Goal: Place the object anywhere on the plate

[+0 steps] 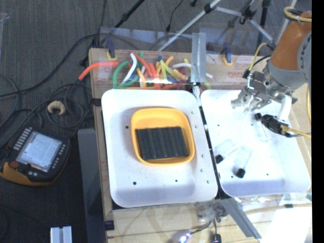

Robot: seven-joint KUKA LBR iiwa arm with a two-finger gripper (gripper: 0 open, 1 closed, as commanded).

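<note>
Two clear vials (234, 157) lie slanted, black caps toward lower left.

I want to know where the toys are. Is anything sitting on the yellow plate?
Yes: a dark ribbed rectangular pad lies flat on the yellow plate.

The arm (296, 44) has a grey housing with a broad orange band above the wrist. A yellow cable runs along its side toward the wrist. The gripper (251, 101) is a pale metallic assembly, with a small black module and a yellow lead fitted beside it.
</note>
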